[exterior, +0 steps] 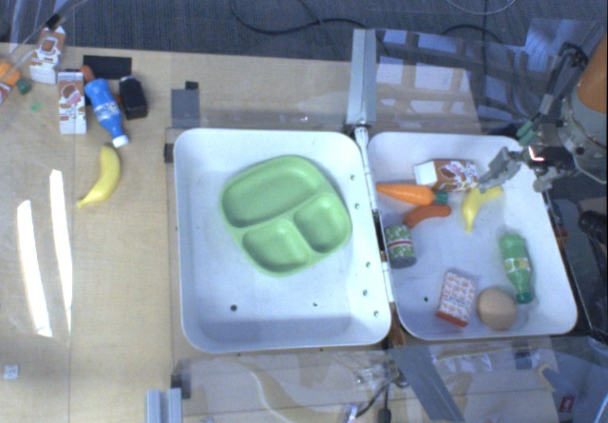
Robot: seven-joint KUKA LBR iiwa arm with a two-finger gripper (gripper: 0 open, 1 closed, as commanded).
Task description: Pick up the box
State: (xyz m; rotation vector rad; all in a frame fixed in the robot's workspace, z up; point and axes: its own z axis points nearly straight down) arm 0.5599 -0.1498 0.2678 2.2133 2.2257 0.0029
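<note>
Box (457, 298) lying at lower centre of the right bin (560, 312), well apart from the jaws (501, 164) at upper right, spread and grasping nothing.

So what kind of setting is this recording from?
Likely a robotics lab bench for pick tests: two white bins holding toy food like a plastic carrot, loose cables on carpet, and the gripper reaching in.

Green divided tray (285, 213) in left bin (204, 317), box (457, 298) in right bin (560, 317), end effector (506, 164) perhaps just above banana (472, 204)

Bright, even light — glare streaks left, soft shadows
</note>
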